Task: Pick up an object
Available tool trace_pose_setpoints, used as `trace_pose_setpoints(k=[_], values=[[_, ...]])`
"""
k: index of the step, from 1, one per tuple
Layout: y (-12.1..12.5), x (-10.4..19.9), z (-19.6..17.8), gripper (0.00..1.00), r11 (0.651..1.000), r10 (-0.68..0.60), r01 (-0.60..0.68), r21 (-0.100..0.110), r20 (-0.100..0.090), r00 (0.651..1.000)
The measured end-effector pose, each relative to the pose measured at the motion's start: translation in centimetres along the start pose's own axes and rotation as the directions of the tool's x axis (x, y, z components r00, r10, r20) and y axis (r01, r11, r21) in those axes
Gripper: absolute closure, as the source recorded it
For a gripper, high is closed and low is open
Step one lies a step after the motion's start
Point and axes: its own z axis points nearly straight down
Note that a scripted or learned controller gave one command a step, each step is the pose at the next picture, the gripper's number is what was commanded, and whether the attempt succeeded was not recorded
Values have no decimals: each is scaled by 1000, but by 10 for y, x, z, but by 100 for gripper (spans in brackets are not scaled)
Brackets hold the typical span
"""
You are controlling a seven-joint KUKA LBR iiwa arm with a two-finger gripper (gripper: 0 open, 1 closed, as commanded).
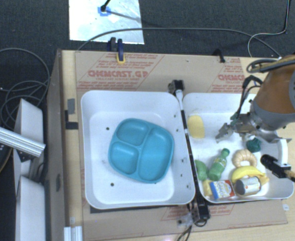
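The gripper (226,130) is hanging over the right bin (212,107), and its fingers are spread apart with nothing between them. A yellow block (196,126) is lying just to its left. Near the front are sitting a green bottle (218,164), a banana (248,173) and a can (248,186) (all close together). A blue plate (139,150) is resting in the left bin (99,109).

Even overhead light, fairly bright; white bins (137,102) slightly washed out. Soft shadow just under the gripper (226,130). Overall mild blur, low resolution, dark floor beyond.
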Motion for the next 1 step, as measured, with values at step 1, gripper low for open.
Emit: trace_pose_setpoints(k=[1], values=[[-50,44,51,0,1000,1,-1,0,0,1000]])
